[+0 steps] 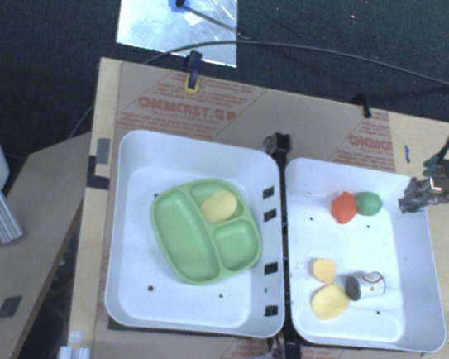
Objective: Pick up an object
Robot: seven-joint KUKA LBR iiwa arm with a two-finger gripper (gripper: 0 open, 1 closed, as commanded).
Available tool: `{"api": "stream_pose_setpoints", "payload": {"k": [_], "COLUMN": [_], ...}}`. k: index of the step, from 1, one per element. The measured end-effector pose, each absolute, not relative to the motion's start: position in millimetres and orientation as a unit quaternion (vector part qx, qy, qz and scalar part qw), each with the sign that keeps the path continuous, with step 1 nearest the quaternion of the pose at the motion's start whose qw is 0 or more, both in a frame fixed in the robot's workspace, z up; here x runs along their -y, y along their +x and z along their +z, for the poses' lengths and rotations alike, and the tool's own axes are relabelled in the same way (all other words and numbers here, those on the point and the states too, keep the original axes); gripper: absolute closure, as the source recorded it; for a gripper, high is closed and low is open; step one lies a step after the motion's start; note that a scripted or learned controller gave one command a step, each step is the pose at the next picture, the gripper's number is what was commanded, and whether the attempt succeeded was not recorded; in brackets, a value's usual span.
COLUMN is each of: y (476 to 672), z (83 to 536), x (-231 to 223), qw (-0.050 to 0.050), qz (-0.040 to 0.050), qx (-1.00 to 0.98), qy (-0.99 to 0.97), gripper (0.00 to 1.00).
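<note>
the gripper (pixel 416 197) hangs at the upper right rim of the right bin (pixel 428 247), its tip low over the wall; nothing shows between the fingers, though whether they stand wide or narrow i cannot tell at this size.

this looks like the approach step: no object has been taken yet. nearest the fingers, just to their left, sit a green ball (pixel 368 203) and an orange-red fruit (pixel 343 208), touching one another. further from the fingers, toward the bin's front, lie a small yellow piece (pixel 323 269), a small grey and white can (pixel 365 286) on its side, and a pale yellow lemon-like piece (pixel 329 302), close together. furthest off, in the left bin (pixel 133 203), a green divided plate (pixel 200 233) carries a yellow fruit (pixel 219 207) in its upper compartment.

the next move likely calls for shifting left over the green ball and descending squarely, since its neighbour crowds one side.
</note>
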State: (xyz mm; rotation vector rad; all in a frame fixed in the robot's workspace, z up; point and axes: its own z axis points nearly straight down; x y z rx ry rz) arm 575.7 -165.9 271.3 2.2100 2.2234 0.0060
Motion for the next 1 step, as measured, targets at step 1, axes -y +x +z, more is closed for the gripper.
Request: {"api": "stream_pose_setpoints", "payload": {"k": [1], "y": [585.9], "z": [271.9], "x": [107.3], "qw": [0.001], "qz": [0.0014], "qx": [-0.711], "qy": [0.704], "gripper": [1.0]}}
